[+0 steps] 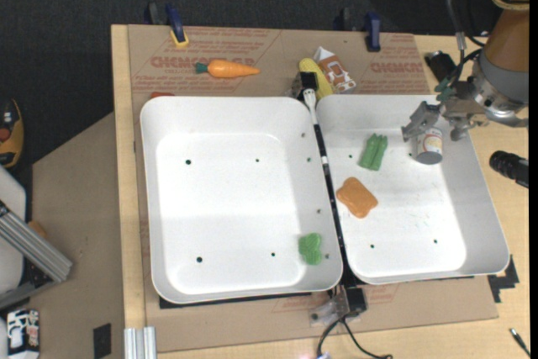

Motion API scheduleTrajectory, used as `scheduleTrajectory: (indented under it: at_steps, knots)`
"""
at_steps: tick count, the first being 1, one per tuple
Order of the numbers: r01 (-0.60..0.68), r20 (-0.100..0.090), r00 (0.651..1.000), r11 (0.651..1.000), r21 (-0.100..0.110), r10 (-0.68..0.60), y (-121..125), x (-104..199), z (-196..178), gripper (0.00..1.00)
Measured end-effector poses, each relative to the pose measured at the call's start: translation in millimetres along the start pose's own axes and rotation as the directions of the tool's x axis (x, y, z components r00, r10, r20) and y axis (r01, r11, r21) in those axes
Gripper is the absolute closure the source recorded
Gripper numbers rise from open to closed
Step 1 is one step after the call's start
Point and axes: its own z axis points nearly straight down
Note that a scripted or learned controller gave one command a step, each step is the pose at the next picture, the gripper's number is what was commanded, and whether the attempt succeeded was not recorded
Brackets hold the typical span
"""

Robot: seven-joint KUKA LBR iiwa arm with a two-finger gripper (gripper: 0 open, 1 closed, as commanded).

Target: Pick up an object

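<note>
My gripper (435, 133) hangs over the upper right part of the right bin (420, 256). A small pale grey cylinder (429, 149) shows right beneath it; I cannot tell whether it is held. A green oblong piece (374, 152) lies in the same bin to the gripper's left. An orange flat piece (357, 197) lies below that, near the bin's left wall. In the left bin (168, 206), a green lumpy piece (311, 249) rests in the lower right corner.
On the cardboard behind the bins lie a toy carrot (227, 69), a yellow banana-like piece (313, 73) and a small brown and white packet (336, 73). Two blue clamps (176, 23) hold the board's far edge.
</note>
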Motion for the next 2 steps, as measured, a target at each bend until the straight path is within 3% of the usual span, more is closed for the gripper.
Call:
scheduleTrajectory:
  at_steps: [1,2]
  knots:
    - [0.001,-0.003,1.0,1.0,0.003,-0.001,13,25,139,0.0]
    - [0.005,0.001,1.0,1.0,-0.007,-0.005,75,53,133,0.0]
